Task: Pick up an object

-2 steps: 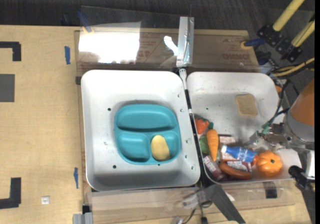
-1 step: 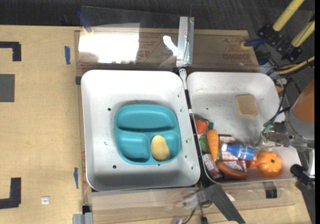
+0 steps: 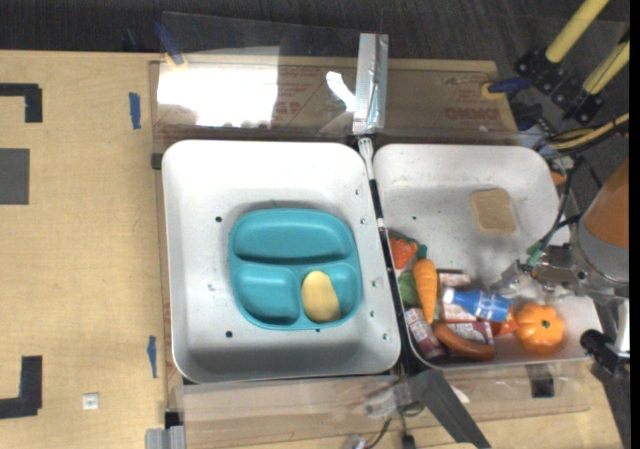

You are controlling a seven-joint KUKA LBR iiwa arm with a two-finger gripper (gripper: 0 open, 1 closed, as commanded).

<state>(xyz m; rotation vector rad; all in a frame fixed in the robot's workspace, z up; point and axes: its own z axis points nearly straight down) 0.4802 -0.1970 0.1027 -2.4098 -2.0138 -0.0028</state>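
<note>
Two shallow white bins sit side by side on the bench, and you see the arm come in from the right over the right bin (image 3: 530,167). The left bin (image 3: 200,237) lies well to the left of the gripper (image 3: 520,275). Inside it is a teal divided tray (image 3: 290,237), and a yellow potato-like object (image 3: 320,297) rests in the tray's lower right compartment.

The gripper hangs over the lower right part of the right bin, close to its right wall. You cannot tell from this view how far its fingers stand apart, and you see no object between them. The orange band of the arm (image 3: 608,217) shows above and to the right of it, at the frame edge.

Most of the objects lie in a heap below and to the left of the gripper, along the near wall of the right bin. Just below the gripper is a small orange pumpkin (image 3: 540,329). Left of the pumpkin lies a blue and white packet (image 3: 478,305), with a brown sausage (image 3: 462,341) under it. Further left you see an orange carrot (image 3: 427,287) standing almost upright in the picture, and beside it some red and green pieces that are too small to name. A tan flat piece (image 3: 492,209) lies alone above and left of the gripper, apart from the heap.
</note>
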